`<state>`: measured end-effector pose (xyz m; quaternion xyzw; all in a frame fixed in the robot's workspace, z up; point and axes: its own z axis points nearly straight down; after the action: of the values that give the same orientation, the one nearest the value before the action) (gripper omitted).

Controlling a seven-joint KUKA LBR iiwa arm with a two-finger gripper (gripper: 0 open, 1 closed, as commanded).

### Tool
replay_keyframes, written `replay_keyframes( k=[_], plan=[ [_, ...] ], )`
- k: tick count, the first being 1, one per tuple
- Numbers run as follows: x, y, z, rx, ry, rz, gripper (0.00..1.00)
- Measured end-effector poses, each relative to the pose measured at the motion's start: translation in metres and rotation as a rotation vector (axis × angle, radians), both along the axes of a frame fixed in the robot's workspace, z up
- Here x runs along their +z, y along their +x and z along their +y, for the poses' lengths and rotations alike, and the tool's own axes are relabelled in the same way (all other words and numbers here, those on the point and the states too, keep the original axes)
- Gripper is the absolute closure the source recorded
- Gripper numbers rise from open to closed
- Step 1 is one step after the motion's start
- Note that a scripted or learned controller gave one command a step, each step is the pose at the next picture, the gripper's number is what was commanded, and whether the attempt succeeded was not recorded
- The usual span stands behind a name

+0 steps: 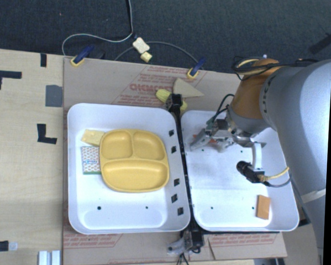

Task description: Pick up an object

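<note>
- I take the yellow divided plate (134, 167) as my landmark; it lies flat in the left bin (73, 207), with its two small compartments toward the far rim and its one long compartment toward the near rim.
- Touching the plate's left edge, I see a small patterned packet (90, 159), partly tucked under the plate.
- Just beyond that packet, still against the plate's left edge, a pale yellow flat piece (91, 137) lies in the bin.
- Well to the right of the plate, across the black divider between the bins, the gripper (201, 141) is low over the far part of the right bin (227, 215).
- The claw is too cluttered with metal parts and cabling for me to make out; I cannot tell whether it is spread or closed, and I see nothing between its tips.
- Far right of the plate, near the right bin's near right corner, an orange block (263, 207) lies on the white floor, well apart from the gripper.
- The grey arm (299, 119) reaches in from the right of the plate, with its orange band (248, 100) just above the wrist.
</note>
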<state>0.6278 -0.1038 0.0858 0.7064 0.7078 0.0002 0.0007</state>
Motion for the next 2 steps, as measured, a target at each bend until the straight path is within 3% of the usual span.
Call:
replay_keyframes(
  k=[1,2],
  plan=[
    [-0.003,0.035,-0.003,-0.007,0.004,0.036,0.0],
    [0.0,0.041,-0.027,-0.002,0.0,0.0,0.0]
  ],
)
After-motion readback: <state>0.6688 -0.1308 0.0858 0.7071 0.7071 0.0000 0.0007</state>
